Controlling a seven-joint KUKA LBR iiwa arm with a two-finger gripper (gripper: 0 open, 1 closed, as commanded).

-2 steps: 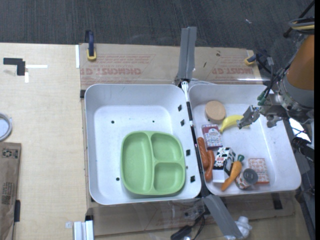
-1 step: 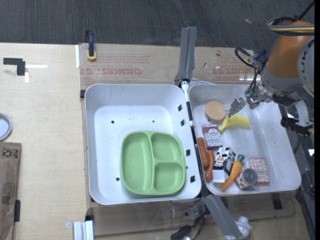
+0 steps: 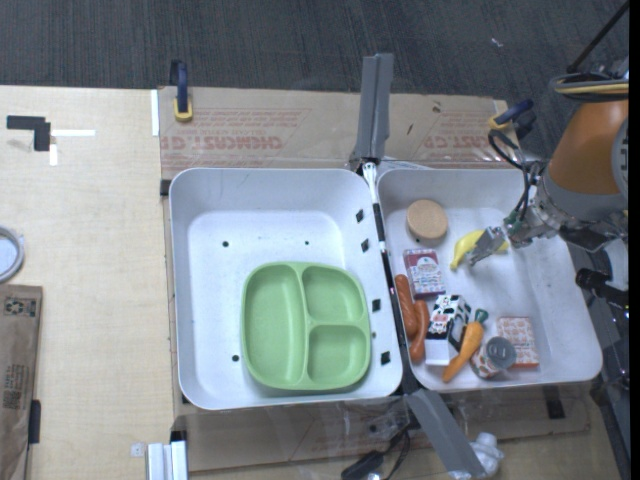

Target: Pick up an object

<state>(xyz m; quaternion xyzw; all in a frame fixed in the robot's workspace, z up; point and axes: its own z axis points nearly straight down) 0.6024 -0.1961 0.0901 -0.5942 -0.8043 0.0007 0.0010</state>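
My gripper (image 3: 489,245) hangs low in the upper middle of the right bin (image 3: 560,268), at the end of the grey arm with its orange band (image 3: 590,148). Its tip is right beside the right end of a yellow banana (image 3: 463,251), perhaps touching it. A round tan disc (image 3: 427,221) lies to the left of the banana. Further down the bin are a red box (image 3: 424,273), a sausage (image 3: 405,308), a cow-patterned carton (image 3: 446,326), a carrot (image 3: 463,350), a small can (image 3: 497,355) and a pink packet (image 3: 519,336).
The left bin (image 3: 200,268) holds a green divided plate (image 3: 305,325). A grey post (image 3: 375,108) stands behind the wall between the bins. A blue and yellow clamp (image 3: 180,93) and another clamp (image 3: 510,118) sit on the cardboard at the back.
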